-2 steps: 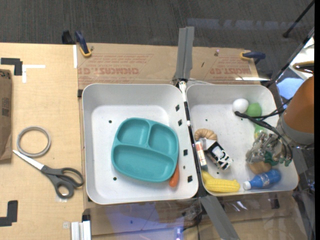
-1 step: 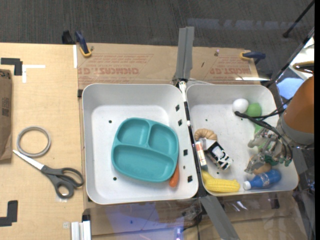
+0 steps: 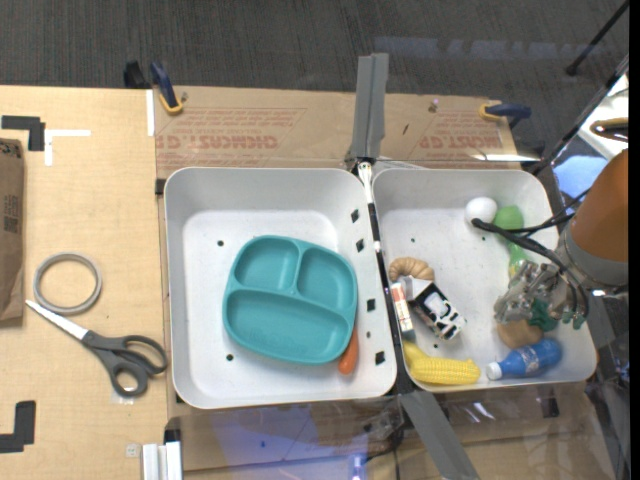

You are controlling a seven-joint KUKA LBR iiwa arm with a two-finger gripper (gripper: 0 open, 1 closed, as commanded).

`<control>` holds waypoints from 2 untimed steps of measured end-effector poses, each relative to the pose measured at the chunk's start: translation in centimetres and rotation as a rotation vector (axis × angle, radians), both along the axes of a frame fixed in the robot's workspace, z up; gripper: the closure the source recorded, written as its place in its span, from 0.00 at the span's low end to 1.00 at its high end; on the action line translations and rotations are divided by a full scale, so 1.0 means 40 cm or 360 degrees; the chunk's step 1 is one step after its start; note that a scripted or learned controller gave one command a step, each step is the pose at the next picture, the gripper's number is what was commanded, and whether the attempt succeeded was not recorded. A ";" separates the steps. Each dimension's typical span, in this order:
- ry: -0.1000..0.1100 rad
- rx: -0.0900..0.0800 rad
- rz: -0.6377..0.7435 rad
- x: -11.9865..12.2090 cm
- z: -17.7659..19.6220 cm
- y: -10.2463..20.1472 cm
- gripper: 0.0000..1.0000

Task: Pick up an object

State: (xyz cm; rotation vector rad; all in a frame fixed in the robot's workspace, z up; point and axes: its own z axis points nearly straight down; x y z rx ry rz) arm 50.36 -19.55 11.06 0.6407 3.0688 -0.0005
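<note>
My gripper [image 3: 532, 298] hangs low over the right side of the right bin [image 3: 450, 193], with the orange-banded arm [image 3: 608, 218] coming in from the right. Under and beside it lie a small dark green item [image 3: 548, 318] and a brown lump [image 3: 517, 334]. A blue bottle [image 3: 526, 360] lies in front of it, with a yellow corn cob [image 3: 440, 370] to the left. Farther left are a black-and-white toy [image 3: 438, 311], a brown croissant-shaped piece [image 3: 411, 267] and a red-and-white tube [image 3: 400, 308]. A white ball [image 3: 482, 209] and a green object [image 3: 511, 219] sit at the back.
The left bin [image 3: 190, 228] holds a teal divided plate [image 3: 292, 299] with an orange carrot [image 3: 348, 354] at its front right corner. Scissors [image 3: 108, 349] and a tape roll [image 3: 67, 281] lie on the bench to the left. A black cable [image 3: 520, 228] crosses the right bin's back.
</note>
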 end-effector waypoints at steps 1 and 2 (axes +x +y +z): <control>0.0000 0.0000 0.0000 0.000 0.000 0.000 0.00; 0.0005 0.0012 -0.0015 0.124 -0.046 -0.051 0.00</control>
